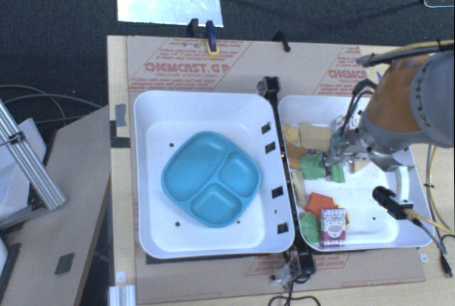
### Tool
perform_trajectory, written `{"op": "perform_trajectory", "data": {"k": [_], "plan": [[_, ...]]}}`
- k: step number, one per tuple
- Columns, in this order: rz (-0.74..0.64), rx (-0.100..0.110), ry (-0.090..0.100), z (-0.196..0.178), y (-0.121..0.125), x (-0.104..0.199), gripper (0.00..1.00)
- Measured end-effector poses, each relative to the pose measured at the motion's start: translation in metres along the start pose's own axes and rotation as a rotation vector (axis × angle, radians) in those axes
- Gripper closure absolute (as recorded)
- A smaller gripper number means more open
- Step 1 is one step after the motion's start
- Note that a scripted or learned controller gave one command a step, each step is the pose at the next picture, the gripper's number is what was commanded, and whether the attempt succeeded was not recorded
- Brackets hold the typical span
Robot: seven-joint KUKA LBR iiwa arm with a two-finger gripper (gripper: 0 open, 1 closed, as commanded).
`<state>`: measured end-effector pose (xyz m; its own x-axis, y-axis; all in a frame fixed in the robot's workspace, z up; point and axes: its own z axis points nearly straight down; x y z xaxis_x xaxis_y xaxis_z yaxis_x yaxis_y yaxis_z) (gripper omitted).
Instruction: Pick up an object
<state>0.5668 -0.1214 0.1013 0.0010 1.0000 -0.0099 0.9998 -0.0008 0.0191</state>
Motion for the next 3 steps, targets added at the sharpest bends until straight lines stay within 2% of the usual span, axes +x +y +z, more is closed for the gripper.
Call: {"op": "perform_trajectory", "data": {"k": [1, 2, 3], "plan": [[0.001, -0.012, 0.001, 0.009, -0.074, 0.012, 1.0], [-0.015, 0.011, 0.014, -0.089, -0.076, 0.1, 1.0], [-0.01, 0.011, 0.01, -0.143, -0.012, 0.125, 1.0]]}}
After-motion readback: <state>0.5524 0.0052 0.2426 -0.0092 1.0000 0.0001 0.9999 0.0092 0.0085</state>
